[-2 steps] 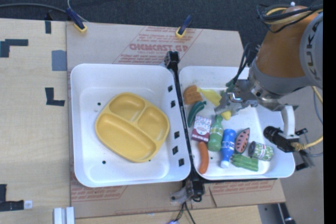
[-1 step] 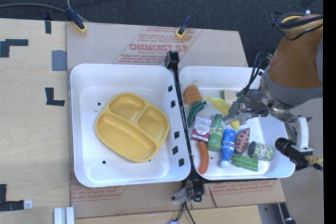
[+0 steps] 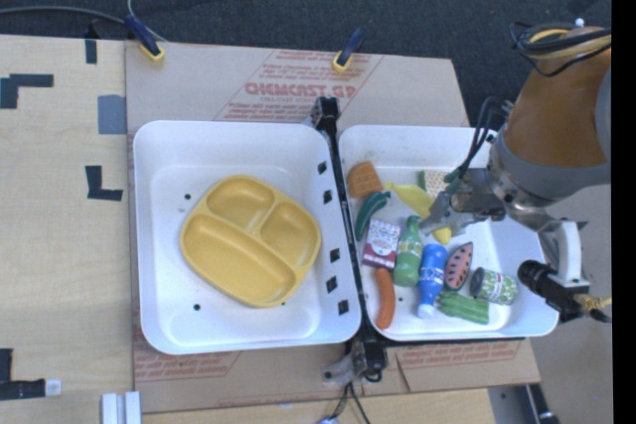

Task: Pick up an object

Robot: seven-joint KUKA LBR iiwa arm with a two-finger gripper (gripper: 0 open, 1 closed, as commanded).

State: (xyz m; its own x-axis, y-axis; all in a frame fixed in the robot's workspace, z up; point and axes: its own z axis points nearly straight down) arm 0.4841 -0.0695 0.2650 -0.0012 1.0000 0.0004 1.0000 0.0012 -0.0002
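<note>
I use the black divider (image 3: 335, 213) between the two bins as my landmark. Left of it, the left bin (image 3: 159, 313) holds a yellow compartment tray (image 3: 250, 238), lying flat and turned at a slant. Just right of the divider, in the right bin (image 3: 527, 321), I see an orange carrot-like piece (image 3: 384, 298) with its long axis running up and down the view, a dark green curved piece (image 3: 371, 211) above it, and a small printed packet (image 3: 382, 243). Further right stand a green bottle (image 3: 409, 253) and a blue bottle (image 3: 430, 278), both lying with their long axes nearly parallel to the divider, the blue one's cap pointing toward the near rim. Beyond them lie a watermelon slice (image 3: 456, 265) and a green can (image 3: 493, 286). The gripper (image 3: 442, 218) hangs above the blue bottle; I cannot tell how its claw stands.
</note>
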